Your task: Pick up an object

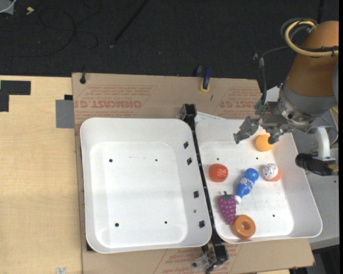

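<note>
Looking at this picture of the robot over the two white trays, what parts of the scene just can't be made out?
- The tool, camera view: its fingers are small and dark against the tray, so whether they grip anything is unclear.
- The orange ball: its top edge is partly covered by the tool.
- The small white-and-pink object: too small to identify.
- The arm: cut off by the right edge.
- The clamp below the trays: cut off by the bottom edge.
</note>
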`<action>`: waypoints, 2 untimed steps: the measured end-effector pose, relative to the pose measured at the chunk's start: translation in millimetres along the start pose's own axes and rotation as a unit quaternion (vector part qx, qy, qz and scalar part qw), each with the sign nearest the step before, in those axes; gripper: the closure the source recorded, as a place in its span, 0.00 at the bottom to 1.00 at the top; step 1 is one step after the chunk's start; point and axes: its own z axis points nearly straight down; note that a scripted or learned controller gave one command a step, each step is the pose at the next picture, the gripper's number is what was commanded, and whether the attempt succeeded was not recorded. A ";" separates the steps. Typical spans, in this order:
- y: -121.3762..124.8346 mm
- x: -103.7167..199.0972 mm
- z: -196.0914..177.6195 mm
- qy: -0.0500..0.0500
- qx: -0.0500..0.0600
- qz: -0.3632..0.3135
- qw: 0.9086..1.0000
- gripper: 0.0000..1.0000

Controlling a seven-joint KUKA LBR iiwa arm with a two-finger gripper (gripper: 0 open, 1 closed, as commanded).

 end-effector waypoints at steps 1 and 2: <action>-0.1 -0.5 -9.5 0.000 0.001 0.000 1.000 1.00; -12.3 46.5 -164.3 0.000 -0.008 -0.003 1.000 1.00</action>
